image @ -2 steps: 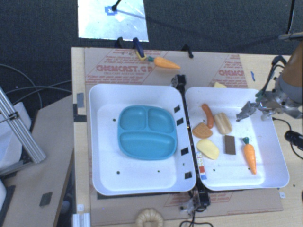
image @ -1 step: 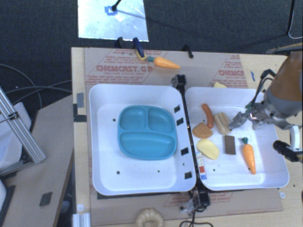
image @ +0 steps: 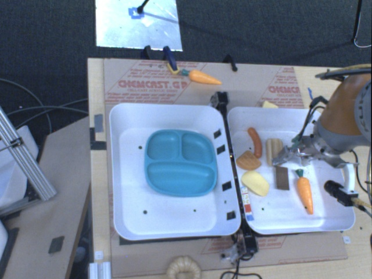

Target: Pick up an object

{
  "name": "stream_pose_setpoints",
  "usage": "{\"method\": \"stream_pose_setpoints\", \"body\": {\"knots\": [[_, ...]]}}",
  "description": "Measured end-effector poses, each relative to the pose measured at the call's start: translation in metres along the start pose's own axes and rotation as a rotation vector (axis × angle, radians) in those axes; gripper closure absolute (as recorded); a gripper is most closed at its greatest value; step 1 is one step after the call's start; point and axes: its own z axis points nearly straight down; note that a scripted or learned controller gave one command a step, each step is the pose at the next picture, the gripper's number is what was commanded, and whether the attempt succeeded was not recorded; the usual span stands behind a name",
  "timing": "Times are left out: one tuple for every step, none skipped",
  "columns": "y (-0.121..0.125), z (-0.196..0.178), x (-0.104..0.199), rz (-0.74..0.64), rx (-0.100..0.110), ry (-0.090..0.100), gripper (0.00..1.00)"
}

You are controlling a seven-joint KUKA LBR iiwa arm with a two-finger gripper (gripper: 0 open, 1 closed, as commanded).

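Observation:
My gripper [image: 292,157] hangs low over the right bin [image: 290,222], reaching in from the right below the orange band of the arm. It is just above the top end of a brown bar [image: 282,179] and beside a tan wafer block [image: 273,149]. A carrot [image: 305,195] with a green top lies just right of the bar. Further left lie a red sausage [image: 254,138], an orange wedge [image: 249,161] and a pale yellow lump [image: 256,183]. I see nothing lifted off the bin floor.
The left bin [image: 133,214] holds a blue divided plate [image: 179,161]. A second carrot [image: 201,77] lies on the cardboard behind the bins. A small yellow piece [image: 269,104] sits at the right bin's back rim. A black divider with clips [image: 229,156] runs between the bins.

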Motion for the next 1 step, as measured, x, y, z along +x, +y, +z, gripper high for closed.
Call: {"method": "stream_pose_setpoints", "body": {"knots": [[0.0030,-0.0150,-0.0001,0.000,-0.009,-0.001,1.00]]}}
